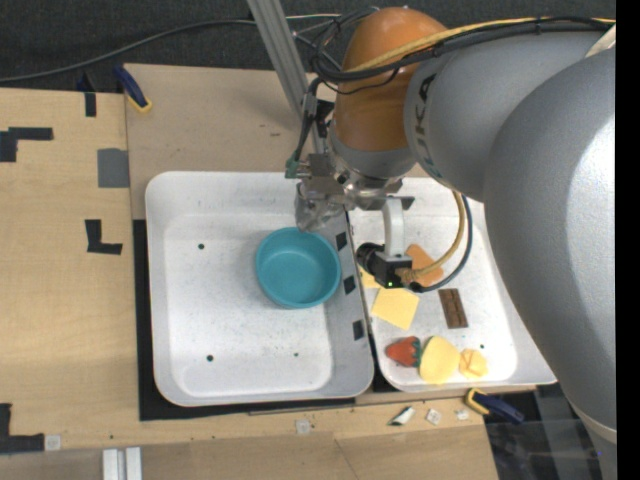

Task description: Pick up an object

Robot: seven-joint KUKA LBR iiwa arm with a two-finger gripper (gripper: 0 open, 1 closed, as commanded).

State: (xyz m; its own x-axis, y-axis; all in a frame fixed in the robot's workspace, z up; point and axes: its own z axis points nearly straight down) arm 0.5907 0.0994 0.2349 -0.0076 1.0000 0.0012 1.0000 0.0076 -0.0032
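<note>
A blue bowl [297,267] sits in the left white bin [215,318], toward its right side. My gripper [318,213] hangs from the orange-banded wrist directly over the bowl's far right rim, its tip at or just touching that rim. The wrist body hides the fingertips. In the right bin [500,333] lie a yellow cheese slice [396,307], an orange piece [424,265], a brown bar [454,308], a red fruit [403,350], a yellow lemon-like piece [438,360] and a small yellow piece [473,364].
The big grey arm covers the upper right of the view and part of the right bin. A slanted metal pole [275,28] rises behind the bins. Blue-and-yellow clamps [133,88] sit at the bench corners. Black tape marks [98,236] lie on the left board.
</note>
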